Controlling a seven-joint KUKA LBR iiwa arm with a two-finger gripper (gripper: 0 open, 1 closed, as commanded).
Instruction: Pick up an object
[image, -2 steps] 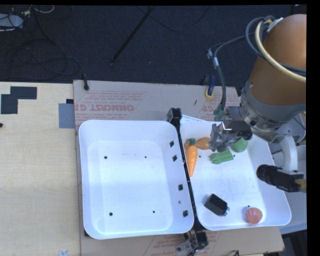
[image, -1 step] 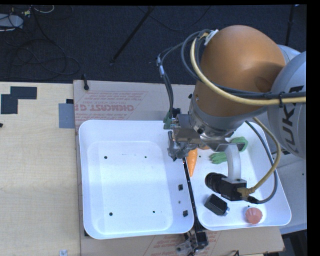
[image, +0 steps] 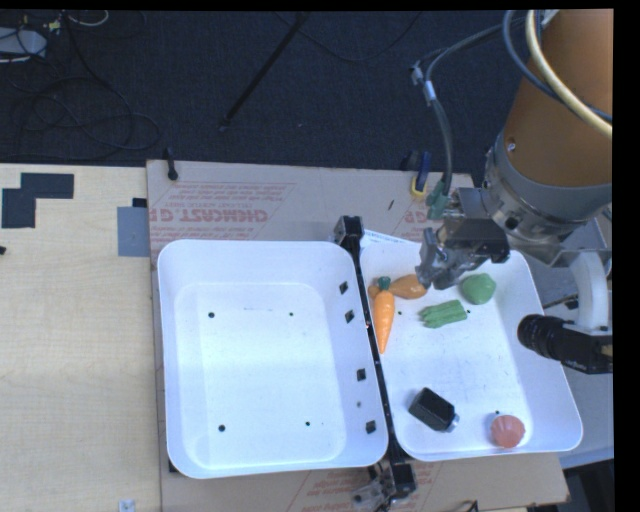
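— Looking for room, what do you see?

— Open floor across the middle of my right bin (image: 560, 400); things lie toward its edges. A toy carrot (image: 383, 318) lies along the divider, a black block (image: 433, 409) and a pink ball (image: 507, 430) near the front rim.

— And your pincer?

— My pincer (image: 437, 272) hangs low at the back rim, just above an orange piece (image: 408, 288). Green pieces (image: 478, 288) lie beside it. How far it's parted, I cannot tell.

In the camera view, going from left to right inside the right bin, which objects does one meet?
Orange toy carrot → black block → long green vegetable piece → round green object → pink round ball.
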